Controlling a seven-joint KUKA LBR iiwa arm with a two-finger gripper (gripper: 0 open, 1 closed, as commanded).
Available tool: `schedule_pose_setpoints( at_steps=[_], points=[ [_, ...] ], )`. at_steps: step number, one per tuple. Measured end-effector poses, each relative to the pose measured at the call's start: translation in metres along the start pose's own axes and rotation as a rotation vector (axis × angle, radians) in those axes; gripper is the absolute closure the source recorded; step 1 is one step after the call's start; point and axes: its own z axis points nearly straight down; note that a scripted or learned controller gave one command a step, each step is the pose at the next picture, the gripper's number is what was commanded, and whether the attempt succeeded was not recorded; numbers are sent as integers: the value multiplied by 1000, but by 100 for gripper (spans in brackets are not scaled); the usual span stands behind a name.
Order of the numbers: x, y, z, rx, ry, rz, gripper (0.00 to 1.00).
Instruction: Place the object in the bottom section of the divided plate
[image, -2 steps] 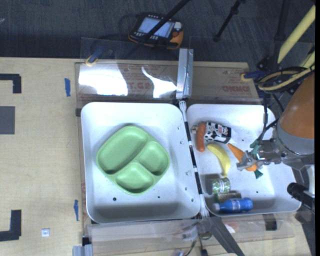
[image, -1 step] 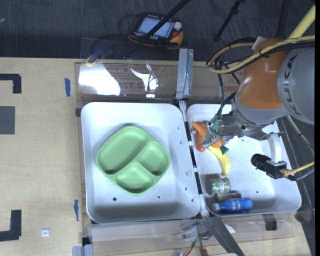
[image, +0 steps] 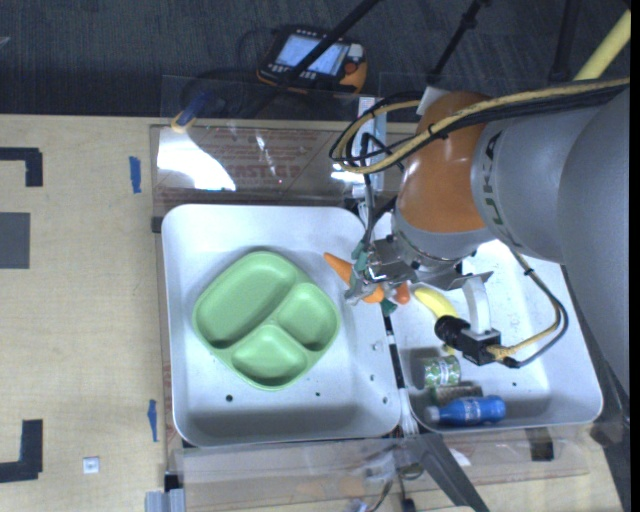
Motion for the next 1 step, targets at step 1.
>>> schedule_pose_setpoints(
  at_steps=[1],
  points=[
    [0,0,0,0,0,0,0]
  ],
)
